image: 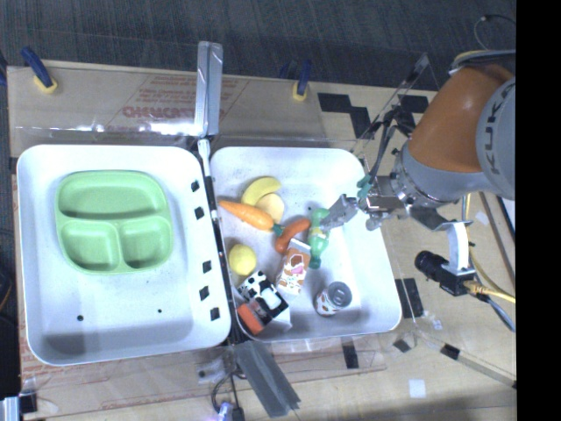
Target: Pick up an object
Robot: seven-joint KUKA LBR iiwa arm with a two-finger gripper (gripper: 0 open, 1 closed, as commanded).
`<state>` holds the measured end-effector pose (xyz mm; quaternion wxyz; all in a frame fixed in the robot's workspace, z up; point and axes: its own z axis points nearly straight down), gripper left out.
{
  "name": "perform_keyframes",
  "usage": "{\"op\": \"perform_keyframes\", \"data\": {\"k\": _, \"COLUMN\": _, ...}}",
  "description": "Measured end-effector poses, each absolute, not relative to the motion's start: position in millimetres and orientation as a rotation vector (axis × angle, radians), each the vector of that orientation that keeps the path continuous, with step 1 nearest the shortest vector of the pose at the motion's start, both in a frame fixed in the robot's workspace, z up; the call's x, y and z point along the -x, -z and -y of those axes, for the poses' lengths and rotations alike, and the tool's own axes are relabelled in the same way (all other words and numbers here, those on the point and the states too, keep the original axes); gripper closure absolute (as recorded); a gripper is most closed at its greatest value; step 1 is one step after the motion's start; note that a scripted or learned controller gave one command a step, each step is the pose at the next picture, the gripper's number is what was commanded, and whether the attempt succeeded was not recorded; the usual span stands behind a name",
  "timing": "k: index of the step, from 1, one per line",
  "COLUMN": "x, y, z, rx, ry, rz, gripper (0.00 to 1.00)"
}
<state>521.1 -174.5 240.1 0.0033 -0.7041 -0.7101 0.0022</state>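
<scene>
1. Gripper [326, 220] sits low over the right bin [372, 274], in its middle, toward the right wall. Arm [456, 139] reaches in over that wall.
2. Pincer state: cannot tell. The tips blur into a green-tinted item right under them, and no gap or grasp reads clearly.
3. Nearest candidate: a small orange carrot-like piece [292, 233], just beside the tips on their left. Its long axis runs slantwise, lower-left to upper-right, the upper end pointing at the gripper.
4. A longer orange carrot [246, 214] lies nearer the divider wall, its axis slanting down from upper-left to lower-right, well apart from the tips.
5. Handling, my judgement: these look like light, rigid toy foods with a smooth, slightly slippery skin. Take hold across the middle, fingers square to the long axis.
6. Also in the right bin: yellow banana [259, 187] toward the far wall, carton [294, 273] and can [332, 298] toward the near wall.
7. Left bin [35, 305] carries a green tray [113, 218].
</scene>
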Motion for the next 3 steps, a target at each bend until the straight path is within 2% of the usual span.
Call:
{"op": "perform_keyframes", "data": {"k": 1, "x": -559.0, "y": -101, "z": 121, "rx": 2.29, "ry": -0.01, "rz": 2.139, "gripper": 0.0}}
{"op": "perform_keyframes", "data": {"k": 2, "x": -559.1, "y": -109, "z": 121, "rx": 2.287, "ry": -0.015, "rz": 2.14, "gripper": 1.0}}
{"op": "perform_keyframes", "data": {"k": 3, "x": -574.4, "y": -245, "z": 60, "rx": 2.211, "ry": -0.006, "rz": 2.226, "gripper": 1.0}}
